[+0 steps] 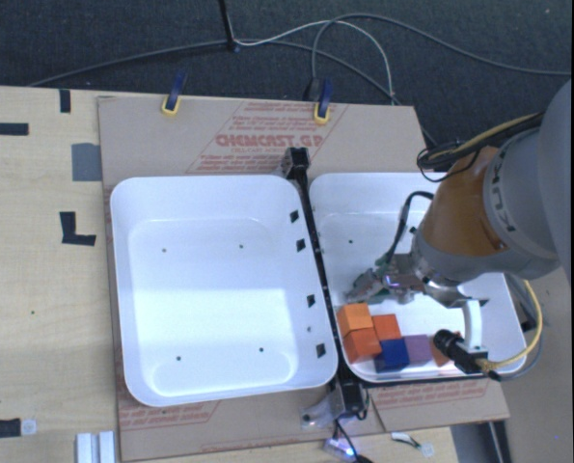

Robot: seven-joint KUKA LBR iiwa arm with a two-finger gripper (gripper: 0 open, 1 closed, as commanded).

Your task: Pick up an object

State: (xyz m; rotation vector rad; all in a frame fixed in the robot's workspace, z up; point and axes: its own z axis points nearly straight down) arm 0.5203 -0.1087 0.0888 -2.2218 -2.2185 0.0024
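A: Where are the things to pick?

B: In the right bin [364, 196], bunched at its near edge. 2 orange blocks [361, 329] sit stacked or pressed together, matte and square-edged, close to the black divider [311, 258] that runs between the bins. Just right of them is a smaller red-orange block [387, 326], then a blue cube [394, 355] at the bin's near rim, and a pale purple block [419, 348] touching the blue one on its right.

A: And the gripper?

B: The gripper [383, 280] hangs over the right bin, just behind the orange blocks, a cluster of dull grey metal parts. Whether its fingers are spread or pressed together I cannot tell; nothing is visibly held. Above it the orange band [460, 215] is smooth and rounded, under the grey arm [537, 201].

A: Around that bin?

B: Left of it lies the left bin [209, 201], a glossy white shallow tray with rounded corners and a few small dark dots on its floor. Both rest on a brown cardboard sheet [258, 133] with red print, held at its far edge by 2 yellow-and-blue clamps [174, 99]. A thin grey cable [344, 37] loops across the dark carpet [94, 17] beyond.
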